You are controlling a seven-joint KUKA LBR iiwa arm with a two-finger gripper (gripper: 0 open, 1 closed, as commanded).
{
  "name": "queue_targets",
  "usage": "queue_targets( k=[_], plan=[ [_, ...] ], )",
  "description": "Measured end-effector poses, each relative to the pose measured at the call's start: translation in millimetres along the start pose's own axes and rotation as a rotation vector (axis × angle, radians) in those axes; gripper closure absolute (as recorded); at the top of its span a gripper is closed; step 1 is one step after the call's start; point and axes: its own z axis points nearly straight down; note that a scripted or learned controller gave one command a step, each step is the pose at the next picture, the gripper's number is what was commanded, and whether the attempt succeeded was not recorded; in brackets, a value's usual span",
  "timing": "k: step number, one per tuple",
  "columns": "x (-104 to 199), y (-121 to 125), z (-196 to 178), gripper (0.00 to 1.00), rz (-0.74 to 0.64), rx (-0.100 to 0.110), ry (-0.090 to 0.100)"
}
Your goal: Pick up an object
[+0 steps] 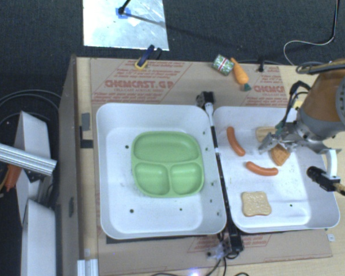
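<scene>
Tool (274, 144) sits low in right bin (328, 211) over a tan toast-like piece (280, 154), presumably positioned for a grasp; finger opening and any hold cannot be told, sausages (262, 168) and bread slice (256, 203) lying loose nearby.

A brown board (161, 79) printed with red lettering is laid over the bench, and two white bins are set on it side by side. The right bin (316, 214) is found under the gripper (274, 144); the left bin (112, 171) is placed well away from it, on the side opposite the arm. On the bare board beyond the gripper, a small green can (223, 64) and an orange carrot (240, 73) are seen just beside each other. Farther off past the left bin, a yellow and blue clip (146, 57) is laid at the board's far edge.
</scene>
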Motion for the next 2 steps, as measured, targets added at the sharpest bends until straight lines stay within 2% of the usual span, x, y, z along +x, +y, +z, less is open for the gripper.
queue_targets(
  k=[1, 2],
  plan=[
    [33, 42, 17, 0.0, 0.001, 0.014, 0.009],
    [86, 58, 17, 0.0, 0.004, 0.024, 0.0]
  ],
)
